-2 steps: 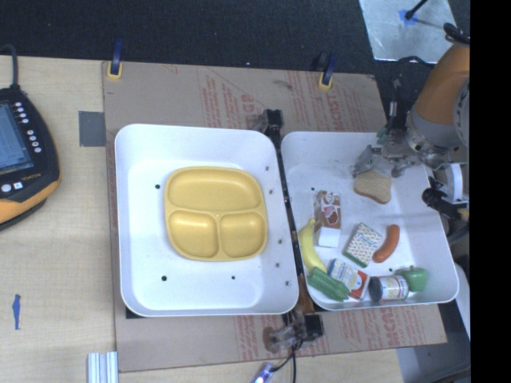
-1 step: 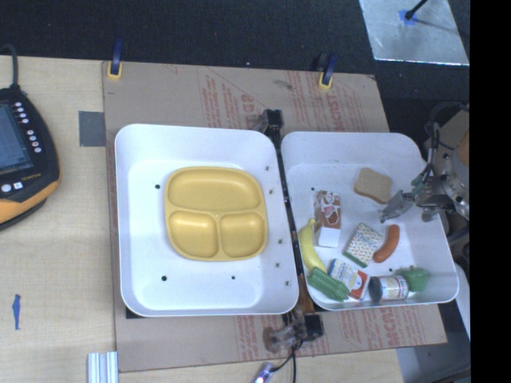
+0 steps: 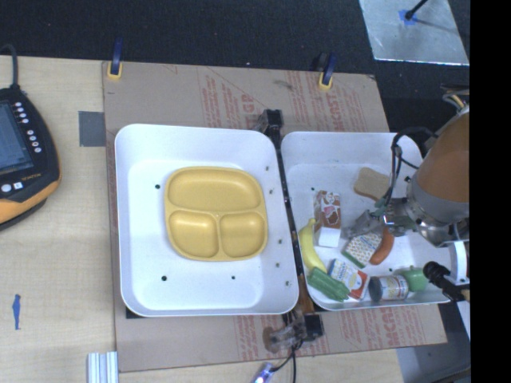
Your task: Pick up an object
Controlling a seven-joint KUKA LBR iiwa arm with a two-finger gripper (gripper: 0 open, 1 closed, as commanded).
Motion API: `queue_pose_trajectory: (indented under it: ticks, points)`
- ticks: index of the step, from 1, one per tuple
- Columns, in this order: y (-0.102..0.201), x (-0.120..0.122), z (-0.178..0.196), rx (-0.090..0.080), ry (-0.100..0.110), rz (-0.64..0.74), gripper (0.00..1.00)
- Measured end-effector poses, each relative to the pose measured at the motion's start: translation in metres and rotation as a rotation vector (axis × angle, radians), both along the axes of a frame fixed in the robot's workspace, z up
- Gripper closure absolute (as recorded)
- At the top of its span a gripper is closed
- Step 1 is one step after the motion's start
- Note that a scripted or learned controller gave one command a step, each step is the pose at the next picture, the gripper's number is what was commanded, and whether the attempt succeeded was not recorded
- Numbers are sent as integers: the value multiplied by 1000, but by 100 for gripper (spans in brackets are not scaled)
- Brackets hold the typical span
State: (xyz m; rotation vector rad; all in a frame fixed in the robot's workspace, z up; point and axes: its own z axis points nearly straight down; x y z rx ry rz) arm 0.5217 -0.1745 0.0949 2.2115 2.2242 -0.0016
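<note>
Clutter as the main risk: from the camera view, gripper [image 3: 375, 222] low in the right bin [image 3: 335, 146], among closely packed items. Could nudge neighbours or close on nothing. Orange sausage [image 3: 382, 248] just below the tool, beside the checkered packet [image 3: 363, 247]. Jaw state impossible to tell.

Looks to me like a robotics lab bench, not a home. Two white bins [image 3: 128, 214] sit on cardboard sheet [image 3: 239, 94] clamped w/ blue clips [image 3: 116, 58]. Teach pendant [image 3: 24, 162] left of the bins; taped floor mark [image 3: 411, 18] beyond them.
</note>
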Motion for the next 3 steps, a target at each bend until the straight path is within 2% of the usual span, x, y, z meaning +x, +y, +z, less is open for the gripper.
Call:
queue_pose_trajectory:
  ticks: [1,2,3]
  points:
    - [-27,86,-3,5,4,-3,0]
    - [-11,124,-2,6,3,-2,0]
    - [-27,135,-3,4,4,-1,0]
